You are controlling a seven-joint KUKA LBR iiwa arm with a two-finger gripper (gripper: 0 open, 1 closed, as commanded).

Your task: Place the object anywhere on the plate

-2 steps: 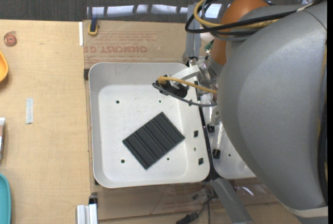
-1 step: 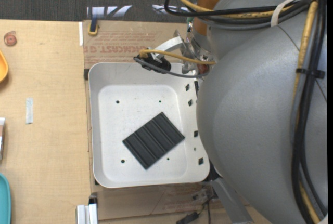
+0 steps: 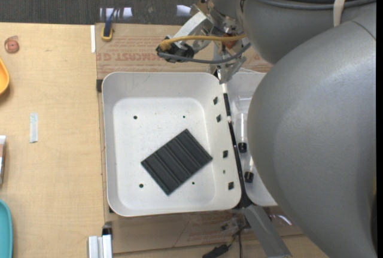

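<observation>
Though ridged, flat dark rectangular plate [image 3: 176, 161]

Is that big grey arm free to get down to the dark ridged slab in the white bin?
Probably yes. The dark ridged slab lies flat and alone in the left bin, uncovered from above. The arm hangs over the neighbouring bin.

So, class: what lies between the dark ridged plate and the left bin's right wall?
Bare white bin floor, in the camera view: the dark ridged plate lies tilted, apart from the left bin's right wall, nothing between.
</observation>
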